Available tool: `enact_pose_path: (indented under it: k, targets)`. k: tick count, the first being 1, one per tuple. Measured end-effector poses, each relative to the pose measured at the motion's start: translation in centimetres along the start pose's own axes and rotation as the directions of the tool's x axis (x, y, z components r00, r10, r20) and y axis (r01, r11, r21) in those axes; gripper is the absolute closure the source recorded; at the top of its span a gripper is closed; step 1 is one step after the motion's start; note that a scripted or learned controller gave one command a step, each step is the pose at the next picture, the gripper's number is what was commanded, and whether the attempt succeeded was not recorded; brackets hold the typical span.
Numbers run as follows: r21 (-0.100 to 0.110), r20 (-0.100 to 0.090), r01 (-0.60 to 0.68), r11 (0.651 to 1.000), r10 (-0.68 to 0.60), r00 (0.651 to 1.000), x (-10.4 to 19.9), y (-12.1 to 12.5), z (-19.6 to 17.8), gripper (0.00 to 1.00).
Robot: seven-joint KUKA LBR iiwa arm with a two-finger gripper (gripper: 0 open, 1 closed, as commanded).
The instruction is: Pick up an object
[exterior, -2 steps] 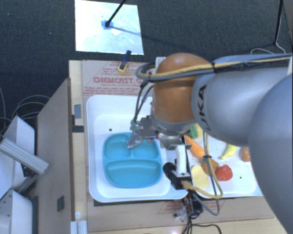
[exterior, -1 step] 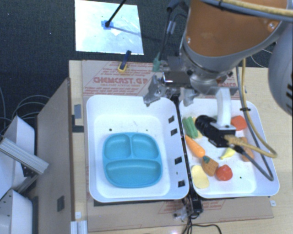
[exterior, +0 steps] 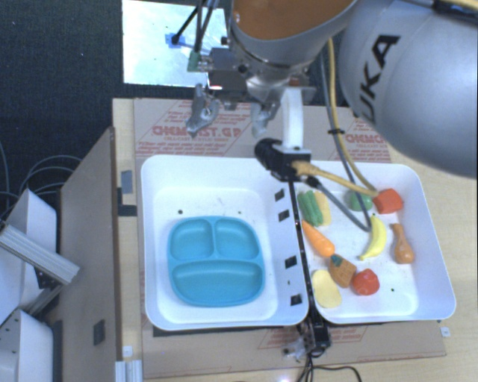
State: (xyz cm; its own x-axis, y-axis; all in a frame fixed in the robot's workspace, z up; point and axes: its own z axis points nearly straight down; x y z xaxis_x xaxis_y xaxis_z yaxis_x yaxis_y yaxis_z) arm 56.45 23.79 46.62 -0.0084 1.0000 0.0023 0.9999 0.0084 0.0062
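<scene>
The pincer [exterior: 231, 116] hangs spread and bare above the bins' far edge. Better to drop squarely over the banana [exterior: 376, 239], which lies fairly apart.

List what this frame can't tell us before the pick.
- Green toy in the right bin: crossed by the yellow cable, kind unclear.
- Small brown toy: too small to identify.
- Arm: cut off by the top and right edges.
- Gripper: open, holding nothing; height above the bench unreadable.

The arm [exterior: 403, 67] was glossy grey, with black lettering on its rounded casing and an orange band [exterior: 287, 16]. Yellow and grey cables [exterior: 345, 160] trailed from it. Its hand [exterior: 231, 118] had dull metal fingers [exterior: 200, 116].
</scene>
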Motion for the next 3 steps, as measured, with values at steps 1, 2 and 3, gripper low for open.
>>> enact_pose_path:
  k: [1,2,3]
  targets:
    - [-0.003,-0.003,-0.002,1.000,0.002,1.000,-0.3,-3.7,-7.4,0.00]
    - [0.004,0.001,-0.003,1.000,0.003,1.000,-0.3,-3.6,-6.9,0.00]
    - [0.006,0.001,-0.002,1.000,0.002,1.000,-0.3,-8.0,-6.4,0.00]
